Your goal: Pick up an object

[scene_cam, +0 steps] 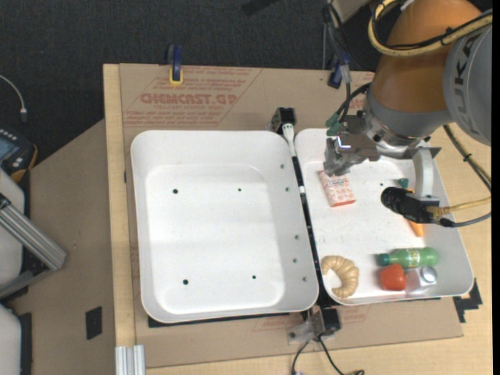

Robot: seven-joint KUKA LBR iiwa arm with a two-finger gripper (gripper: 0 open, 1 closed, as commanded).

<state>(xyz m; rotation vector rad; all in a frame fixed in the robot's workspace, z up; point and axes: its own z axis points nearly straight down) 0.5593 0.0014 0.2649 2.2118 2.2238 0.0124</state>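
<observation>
Brown board (195, 92), two white bins (148, 209), dark carpet (78, 22)

Two white bins sit side by side on a brown cardboard sheet (195, 92) printed with faded red lettering. The left bin (156, 162) has four small dark dots on its floor. A black strip (301, 201) runs between the bins, with a clamp at its far end (283, 119) and another at its near end (324, 323). A blue clip (176, 65) pins the sheet's far edge. The floor beyond is dark carpet (94, 22).
</observation>
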